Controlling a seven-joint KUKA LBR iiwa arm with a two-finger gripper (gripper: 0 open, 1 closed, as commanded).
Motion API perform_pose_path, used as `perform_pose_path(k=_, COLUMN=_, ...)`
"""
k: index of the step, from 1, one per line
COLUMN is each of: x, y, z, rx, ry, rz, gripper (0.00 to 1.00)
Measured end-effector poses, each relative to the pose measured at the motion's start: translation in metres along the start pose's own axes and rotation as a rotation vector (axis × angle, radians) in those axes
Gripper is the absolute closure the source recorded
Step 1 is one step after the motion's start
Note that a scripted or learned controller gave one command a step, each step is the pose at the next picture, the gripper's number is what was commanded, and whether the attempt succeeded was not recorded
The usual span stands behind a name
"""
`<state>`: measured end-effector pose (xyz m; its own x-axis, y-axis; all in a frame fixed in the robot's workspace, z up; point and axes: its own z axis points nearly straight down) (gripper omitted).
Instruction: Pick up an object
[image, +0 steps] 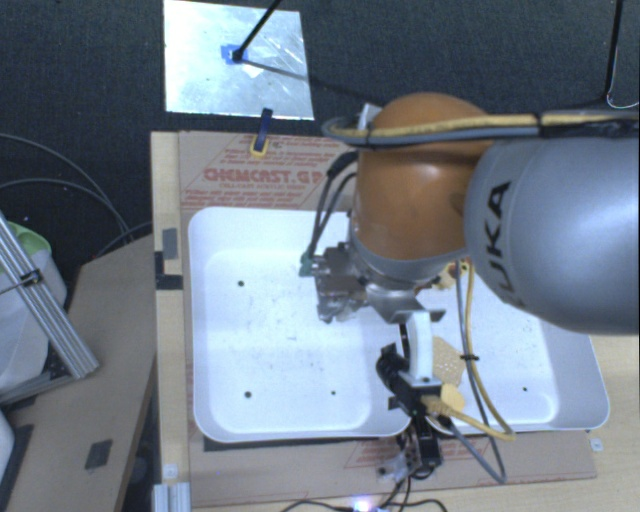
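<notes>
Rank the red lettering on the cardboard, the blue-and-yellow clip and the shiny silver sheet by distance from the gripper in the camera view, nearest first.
From the gripper:
1. Red printed lettering on the brown cardboard, just beyond the left white bin's far rim.
2. Blue-and-yellow clip, on the cardboard's far edge.
3. Shiny silver sheet, farthest back.

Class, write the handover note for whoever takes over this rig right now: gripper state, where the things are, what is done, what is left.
Gripper: low over the right part of the left bin; open or shut cannot be told, and nothing shows in its grip.
Things: a small tan thing seems to lie in the right bin, close under the arm, which hides much of that bin.
Done: no pick shows yet.
Left: close on an object and lift it.
</notes>
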<state>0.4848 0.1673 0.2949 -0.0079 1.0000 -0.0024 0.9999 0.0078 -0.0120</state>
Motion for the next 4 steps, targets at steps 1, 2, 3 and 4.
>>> perform_pose_path(k=1, x=0.069, y=0.072, z=-0.195, rx=-0.034, ry=0.012, rz=0.0, gripper=1.0)
perform_pose_path(k=2, x=0.066, y=0.067, z=-0.077, rx=-0.003, ry=-0.001, rz=0.007, gripper=1.0)
perform_pose_path(k=3, x=0.067, y=-0.002, z=-0.067, rx=-0.009, ry=0.003, rz=0.002, gripper=1.0)
perform_pose_path(k=4, x=0.067, y=0.002, z=-0.079, rx=-0.016, ry=0.006, rz=0.002, gripper=1.0)
